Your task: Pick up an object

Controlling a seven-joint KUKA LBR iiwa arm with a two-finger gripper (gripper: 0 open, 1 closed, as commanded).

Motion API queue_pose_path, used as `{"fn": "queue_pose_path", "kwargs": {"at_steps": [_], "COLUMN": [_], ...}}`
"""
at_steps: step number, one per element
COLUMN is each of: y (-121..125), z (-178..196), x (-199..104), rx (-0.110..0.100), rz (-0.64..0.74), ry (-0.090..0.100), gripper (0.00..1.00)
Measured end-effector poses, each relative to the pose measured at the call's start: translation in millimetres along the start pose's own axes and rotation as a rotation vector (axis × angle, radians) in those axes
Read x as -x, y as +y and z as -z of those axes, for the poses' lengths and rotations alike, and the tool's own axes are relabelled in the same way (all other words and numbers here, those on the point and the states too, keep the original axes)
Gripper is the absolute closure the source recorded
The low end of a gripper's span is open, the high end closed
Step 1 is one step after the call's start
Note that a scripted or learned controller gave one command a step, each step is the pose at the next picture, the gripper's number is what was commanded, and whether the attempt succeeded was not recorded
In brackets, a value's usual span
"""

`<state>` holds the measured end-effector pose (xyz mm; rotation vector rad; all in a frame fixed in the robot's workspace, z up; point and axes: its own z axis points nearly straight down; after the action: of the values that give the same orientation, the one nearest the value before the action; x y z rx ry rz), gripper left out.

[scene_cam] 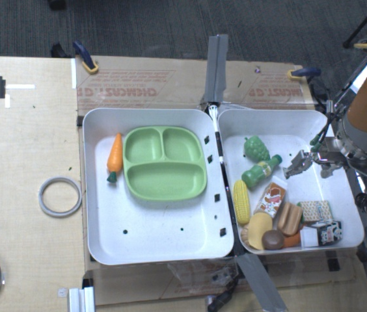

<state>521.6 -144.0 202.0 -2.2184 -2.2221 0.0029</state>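
The arm is reaching in from the right, and its gripper (304,164) is hovering over the upper right part of the right bin (281,117). The fingers are standing apart and nothing is lying between them, so nothing is being held at this moment.

The possible objects are lying mostly in the lower half of this bin. A green bottle (260,171) is lying tilted just left of the gripper, with a green broccoli-like toy (256,148) above it. Lower, a corn cob (241,201), a snack packet (272,199), a hot dog (289,218), a yellow round piece (259,229) and a brown ball (273,240) are crowding together, many of them touching. A cracker (315,210) and a small carton (325,233) are near the right wall.

In my judgement the bottle is the easiest target (it is nearest and is standing free from the crowd). For a good grasp, the gripper should be turning so that the fingers are closing across the narrow body of the bottle, not along it, and be descending straight over its middle. Going too near the cap risks that the bottle is slipping out.

The left bin (99,194) is holding a green divided plate (165,163) and a carrot (114,155) beside it.
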Motion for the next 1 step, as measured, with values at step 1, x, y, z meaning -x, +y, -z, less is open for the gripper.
{"fn": "queue_pose_path", "kwargs": {"at_steps": [1], "y": [-23.9], "z": [-110.8], "x": [-28.9], "rx": [0.001], "rz": [0.036], "ry": [0.001], "gripper": [0.00]}}
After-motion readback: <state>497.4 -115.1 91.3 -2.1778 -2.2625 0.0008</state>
